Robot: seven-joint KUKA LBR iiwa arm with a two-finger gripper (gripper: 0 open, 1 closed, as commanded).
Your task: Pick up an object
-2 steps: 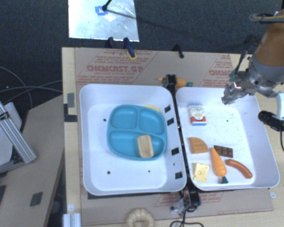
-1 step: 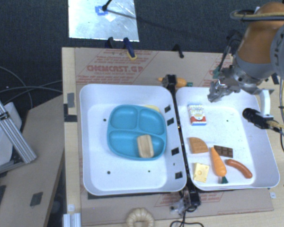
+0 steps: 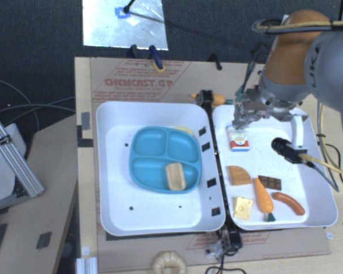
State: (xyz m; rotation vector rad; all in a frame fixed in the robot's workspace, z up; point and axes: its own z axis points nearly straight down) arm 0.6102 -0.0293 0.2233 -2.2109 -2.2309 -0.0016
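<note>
My gripper (image 3: 240,122) hangs over the back left part of the right bin (image 3: 314,181). Directly below it, touching or nearly touching its tip, stands a small white carton (image 3: 239,142) with a red and blue label. Whether the carton is gripped cannot be made out. Further forward in the same bin lie a tan bread wedge (image 3: 238,174), a brown chocolate bar (image 3: 269,182), an orange carrot (image 3: 264,197), a reddish sausage (image 3: 288,203) and a yellow cheese block (image 3: 243,208).
The left bin (image 3: 111,153) holds a blue divided plate (image 3: 160,153) with a beige bread piece (image 3: 175,176) on it and a pale yellow item (image 3: 184,131) at its back edge. A small orange object (image 3: 218,100) sits behind the bins' divider.
</note>
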